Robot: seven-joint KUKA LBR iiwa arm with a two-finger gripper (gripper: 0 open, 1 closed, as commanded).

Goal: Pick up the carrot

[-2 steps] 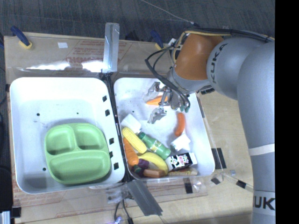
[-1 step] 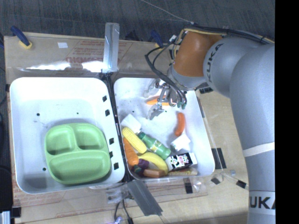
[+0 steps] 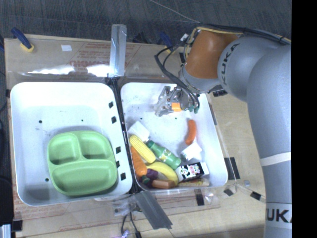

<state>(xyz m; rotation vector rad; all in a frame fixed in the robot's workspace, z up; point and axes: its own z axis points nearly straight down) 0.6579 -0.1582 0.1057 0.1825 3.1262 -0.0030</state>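
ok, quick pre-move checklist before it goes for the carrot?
1. Carrot located: ok. The carrot lies along the left wall of the right bin, near the front.
2. Gripper positioned over carrot: not ok. The gripper hangs over the bin's back part, well away from it.
3. Gripper free of load: cannot tell; something orange shows at its tip.
4. Clear access: not ok. The corn and banana crowd the carrot, and the wall is right beside it.
5. Left bin irrelevant: ok. It holds just the green plate.
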